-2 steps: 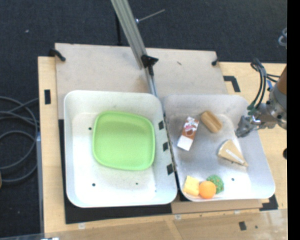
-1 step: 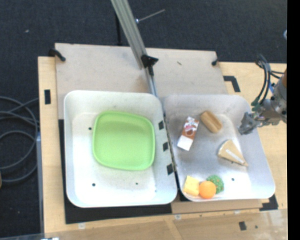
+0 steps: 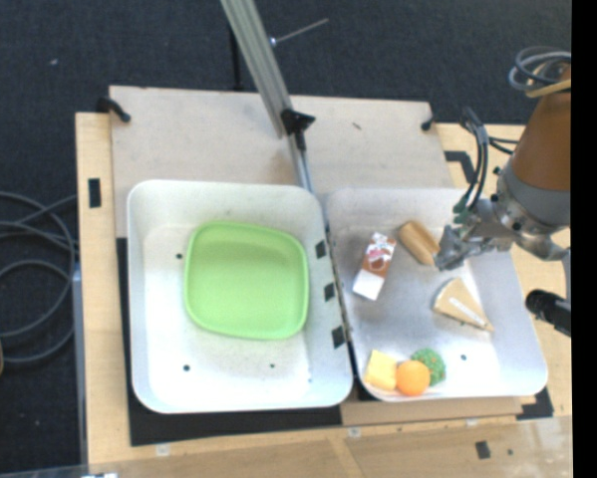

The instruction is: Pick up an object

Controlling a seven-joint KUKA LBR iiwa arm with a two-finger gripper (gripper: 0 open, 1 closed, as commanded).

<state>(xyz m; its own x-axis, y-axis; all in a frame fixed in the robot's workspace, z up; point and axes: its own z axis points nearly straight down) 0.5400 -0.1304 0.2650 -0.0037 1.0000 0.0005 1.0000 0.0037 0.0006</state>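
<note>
Camera view: jaws low in right bin, beside bread roll

Jaws (image 3: 450, 255) sit low over the right bin (image 3: 507, 366), hanging from the grey wrist with its orange band. Bread roll (image 3: 418, 241) lies just to their left, touching or nearly so; its long axis runs from upper left down toward the jaws. Wedge of cheese (image 3: 460, 304) lies just below them. Small carton (image 3: 374, 266) is further left, past the roll. Orange ball (image 3: 412, 377), yellow block (image 3: 381, 370) and green lump (image 3: 431, 363) sit well below, on a small dish.

Jaw opening: cannot tell, the tips blur together. Nothing visibly between them. Roll judged the nearest pick. Green plate (image 3: 246, 279) fills the left bin (image 3: 149, 366).
</note>
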